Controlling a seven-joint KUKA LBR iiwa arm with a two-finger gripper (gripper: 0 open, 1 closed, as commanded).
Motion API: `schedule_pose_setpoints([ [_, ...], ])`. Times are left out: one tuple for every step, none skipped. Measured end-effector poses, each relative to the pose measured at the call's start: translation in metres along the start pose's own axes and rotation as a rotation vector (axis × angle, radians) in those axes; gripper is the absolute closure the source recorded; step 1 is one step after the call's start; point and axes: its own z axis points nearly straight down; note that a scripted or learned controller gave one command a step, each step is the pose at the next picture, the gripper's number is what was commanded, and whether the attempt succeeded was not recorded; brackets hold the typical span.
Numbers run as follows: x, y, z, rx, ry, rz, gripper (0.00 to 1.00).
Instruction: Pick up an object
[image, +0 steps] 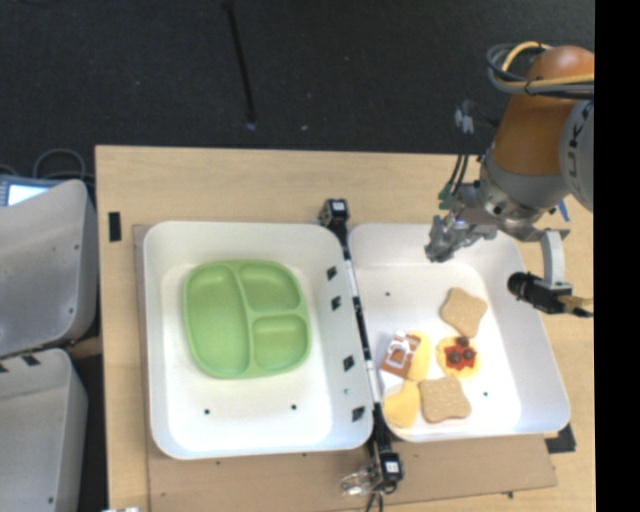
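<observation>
My pincer (441, 249) hangs over the far edge of the right-hand shallow white bin (520, 395); whether it stands apart or together I cannot tell. Nothing visible in it. Nearest candidate: tan toast-shaped slice of toy bread (464, 311), lying flat, well apart from me toward the bin's middle. Judged light, stiff, thin, likely smooth plastic, so slippery; take it across opposite edges. Beyond it: second tan bread slice (443, 399), yellow cheese-like pieces (403, 405). Green compartment tray (246, 318) sits in the left bin.

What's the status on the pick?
End effector above right bin's far edge. Toast slice untouched, pieces clustered near divider. Green tray in left bin. Nothing blocking.
</observation>
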Motion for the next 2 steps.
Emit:
schedule_pose_setpoints([
  [0.057,-0.019,-0.005,-0.001,0.001,-0.002,1.0],
  [0.104,-0.044,0.009,0.001,0.001,-0.001,1.0],
])
